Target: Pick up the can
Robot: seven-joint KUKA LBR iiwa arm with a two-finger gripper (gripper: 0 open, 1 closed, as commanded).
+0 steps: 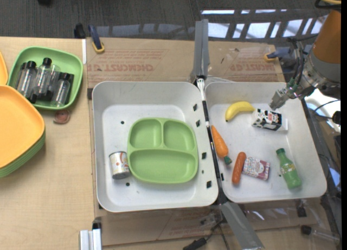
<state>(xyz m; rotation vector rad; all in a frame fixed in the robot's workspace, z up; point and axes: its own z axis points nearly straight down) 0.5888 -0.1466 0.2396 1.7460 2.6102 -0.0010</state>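
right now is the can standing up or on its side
On its side, it seems. The can lies in the left bin against the green plate's left edge, its round end facing the camera and its printed wall sideways.

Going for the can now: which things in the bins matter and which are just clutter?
Job:
can, left bin beside the green plate
gripper, over the right bin

Clutter:
green plate
banana
two carrots
green bottle
two small packets
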